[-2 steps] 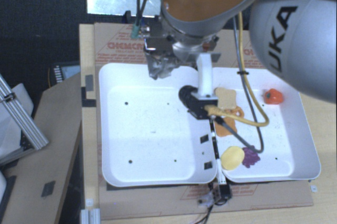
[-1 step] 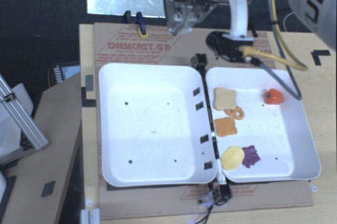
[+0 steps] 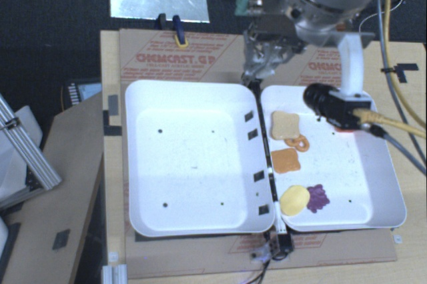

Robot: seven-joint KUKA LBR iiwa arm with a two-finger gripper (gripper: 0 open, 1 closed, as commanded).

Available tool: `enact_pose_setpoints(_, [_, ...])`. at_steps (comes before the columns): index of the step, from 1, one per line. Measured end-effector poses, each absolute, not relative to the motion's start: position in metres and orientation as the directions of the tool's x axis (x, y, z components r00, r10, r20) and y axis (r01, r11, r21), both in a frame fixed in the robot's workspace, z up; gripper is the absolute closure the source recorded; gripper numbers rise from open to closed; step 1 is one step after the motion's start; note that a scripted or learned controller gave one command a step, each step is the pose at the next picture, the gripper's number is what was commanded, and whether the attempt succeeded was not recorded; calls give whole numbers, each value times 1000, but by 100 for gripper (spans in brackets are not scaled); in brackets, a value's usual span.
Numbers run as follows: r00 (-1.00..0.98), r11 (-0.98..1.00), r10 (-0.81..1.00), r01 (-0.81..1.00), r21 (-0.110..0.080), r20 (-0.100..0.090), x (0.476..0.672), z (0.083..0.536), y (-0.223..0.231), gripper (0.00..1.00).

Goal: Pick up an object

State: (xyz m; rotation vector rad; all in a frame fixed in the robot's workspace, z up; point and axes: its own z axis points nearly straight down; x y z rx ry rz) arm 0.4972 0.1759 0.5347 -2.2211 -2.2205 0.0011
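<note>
Hovering over far end of divider between white bins [image 3: 187,163], my gripper [image 3: 257,73]; jaw state unclear. Toast slice [image 3: 285,124], pretzel [image 3: 298,142], lemon [image 3: 294,200], grapes [image 3: 317,197] in right bin.

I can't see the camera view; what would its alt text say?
A grey robot arm's gripper hangs above the far edge where two white bins meet. The right bin holds toy foods: bread, pretzel, lemon, grapes.

Five small food toys [image 3: 291,159] clustered along right bin's [image 3: 373,176] left side.
</note>
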Motion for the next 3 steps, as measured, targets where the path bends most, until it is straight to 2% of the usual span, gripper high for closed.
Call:
enact_pose_setpoints(1, [-6, 6, 1000, 1000, 7, 2, 594, 535, 231, 100])
enact_pose_setpoints(2, [0, 0, 1000, 1000, -3, -1, 524, 511, 175, 100])
enact_pose_setpoints(3, [-5, 5, 1000, 1000, 7, 2, 579, 536, 219, 100])
